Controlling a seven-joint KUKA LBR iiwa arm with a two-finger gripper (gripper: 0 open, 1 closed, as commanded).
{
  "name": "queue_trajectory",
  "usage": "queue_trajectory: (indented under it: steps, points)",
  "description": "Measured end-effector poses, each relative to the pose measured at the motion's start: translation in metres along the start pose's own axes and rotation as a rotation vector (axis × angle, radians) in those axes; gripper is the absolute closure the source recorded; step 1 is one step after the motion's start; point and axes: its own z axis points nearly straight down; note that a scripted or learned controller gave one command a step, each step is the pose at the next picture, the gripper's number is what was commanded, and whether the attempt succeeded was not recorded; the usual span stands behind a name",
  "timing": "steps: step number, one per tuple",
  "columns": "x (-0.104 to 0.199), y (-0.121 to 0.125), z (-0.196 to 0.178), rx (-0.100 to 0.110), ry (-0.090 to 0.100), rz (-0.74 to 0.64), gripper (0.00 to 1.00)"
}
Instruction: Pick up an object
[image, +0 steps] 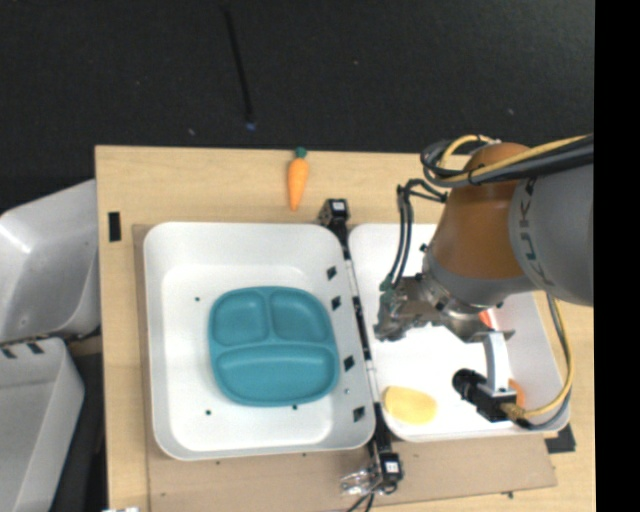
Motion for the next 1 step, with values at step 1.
queue_trajectory:
  steps: [1]
  points:
    - [0.0493,0.0032,-0.0172,-0.002,0.000,-0.001,1.00]
